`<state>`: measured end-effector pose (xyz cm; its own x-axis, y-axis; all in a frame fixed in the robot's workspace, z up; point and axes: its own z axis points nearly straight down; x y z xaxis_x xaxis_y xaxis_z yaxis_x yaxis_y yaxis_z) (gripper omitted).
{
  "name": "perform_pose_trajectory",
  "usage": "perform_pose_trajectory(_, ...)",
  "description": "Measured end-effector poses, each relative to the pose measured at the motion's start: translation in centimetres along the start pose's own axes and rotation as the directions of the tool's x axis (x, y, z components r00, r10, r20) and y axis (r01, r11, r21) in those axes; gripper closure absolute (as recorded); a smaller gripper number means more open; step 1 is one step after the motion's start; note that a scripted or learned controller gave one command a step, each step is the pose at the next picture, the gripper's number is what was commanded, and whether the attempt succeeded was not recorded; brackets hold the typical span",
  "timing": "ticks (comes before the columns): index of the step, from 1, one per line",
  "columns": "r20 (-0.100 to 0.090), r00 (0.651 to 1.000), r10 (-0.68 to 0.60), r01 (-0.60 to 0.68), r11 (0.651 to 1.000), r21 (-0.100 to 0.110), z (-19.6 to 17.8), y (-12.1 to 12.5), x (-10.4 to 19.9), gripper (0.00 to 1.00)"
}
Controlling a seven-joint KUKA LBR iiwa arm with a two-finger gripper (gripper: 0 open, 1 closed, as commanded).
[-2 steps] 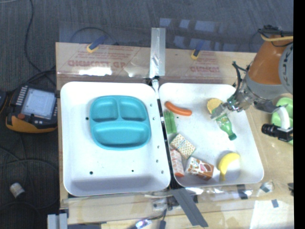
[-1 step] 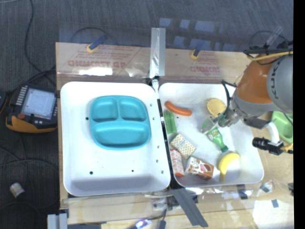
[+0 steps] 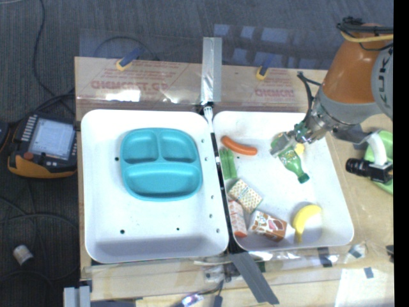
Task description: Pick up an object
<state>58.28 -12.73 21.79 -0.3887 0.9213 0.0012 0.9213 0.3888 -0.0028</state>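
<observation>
Right now the gripper [image 3: 295,139] sits low over the green bottle [image 3: 293,161] in the right bin [image 3: 339,197]; I cannot tell its grip. It should lift slowly, straight up.

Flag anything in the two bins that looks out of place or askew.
Nothing is spilled or broken. The green bottle lies tipped on its side in the right bin, right under the tool. The small cartons sit jumbled against the divider. The blue tray sits flat in the left bin.
</observation>
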Motion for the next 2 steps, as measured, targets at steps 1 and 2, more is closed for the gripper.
perform_pose_trajectory(1,-0.002,0.999,0.035,-0.035,0.999,0.004,7.6,-2.9,3.3,1.00)
perform_pose_trajectory(2,0.000,0.994,0.105,-0.105,0.994,0.002,0.7,-0.9,4.6,1.00)
